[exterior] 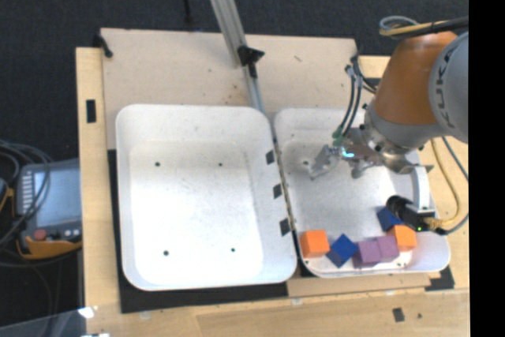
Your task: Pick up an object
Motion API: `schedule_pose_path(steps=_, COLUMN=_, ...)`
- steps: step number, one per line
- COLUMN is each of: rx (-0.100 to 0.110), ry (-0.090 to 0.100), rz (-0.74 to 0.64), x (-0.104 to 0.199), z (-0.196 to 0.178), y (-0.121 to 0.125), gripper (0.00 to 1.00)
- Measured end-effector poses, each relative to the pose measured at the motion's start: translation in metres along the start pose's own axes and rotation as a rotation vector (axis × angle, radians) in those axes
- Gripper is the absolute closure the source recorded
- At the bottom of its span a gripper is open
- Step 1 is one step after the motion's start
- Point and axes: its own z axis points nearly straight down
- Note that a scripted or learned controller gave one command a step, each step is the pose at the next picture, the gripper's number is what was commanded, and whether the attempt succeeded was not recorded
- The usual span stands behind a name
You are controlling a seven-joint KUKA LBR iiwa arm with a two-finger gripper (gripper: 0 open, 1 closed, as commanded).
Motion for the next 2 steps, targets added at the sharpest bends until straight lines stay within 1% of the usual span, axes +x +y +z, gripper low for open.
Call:
schedule_pose_path(steps=1, rx=-0.006, ry=-0.001, rz=0.003, x=0.000, z=-0.003, y=0.001, gripper=0.00)
schedule_pose_path(steps=2, rx=0.001, ry=-0.003, rz=0.004, x=-0.006, z=0.060, y=0.000, gripper=0.00)
